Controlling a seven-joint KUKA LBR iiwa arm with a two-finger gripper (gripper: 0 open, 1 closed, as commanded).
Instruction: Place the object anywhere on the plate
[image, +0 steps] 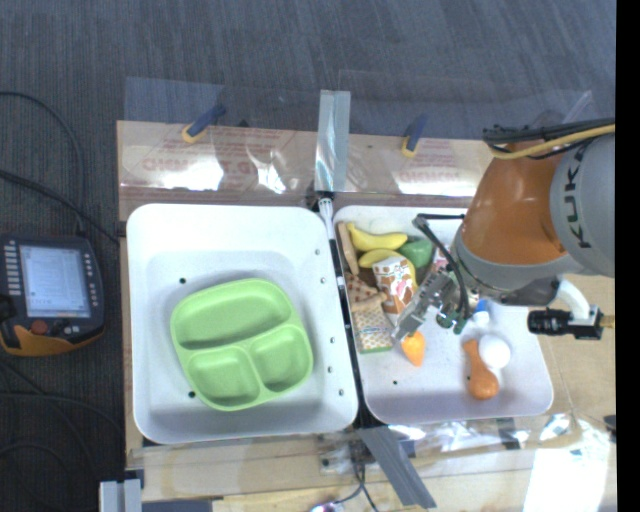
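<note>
- Camera view, item one: my gripper (418, 315), hanging low over the right bin (520, 400), near the bin's left half. The metal fingers run down and to the left; whether they are spread or closed I cannot tell, and nothing can be made out between them.
- My arm's orange band (510, 215) and grey wrist cover the upper right part of that bin; whatever lies beneath is hidden. White letters "KU" read on the grey casing at the right edge, the rest cut off.
- Small orange object (412, 348), carrot-like, on the bin floor just below my fingertips; touching or apart is unclear.
- Bananas (378, 243), two, yellow, at the bin's upper left, partly overlapped by a printed packet (397, 280); its label is too blurred to read.
- Waffle-patterned piece (371, 325) against the left wall, below the packet.
- Green object (420, 250), half hidden by my wrist.
- White rounded object (494, 352) resting against a larger orange one (481, 378), lower right of the bin. A small blue piece (482, 307) sits beside my wrist, kind unclear.
- Green plate (240, 342), three compartments, in the left bin (160, 240), well apart from the objects.
- Teach pendant (50, 295) at far left, screen lit, text illegible.
- Faint red printing on the plastic sheet (200, 160) behind the bins, unreadable.
</note>
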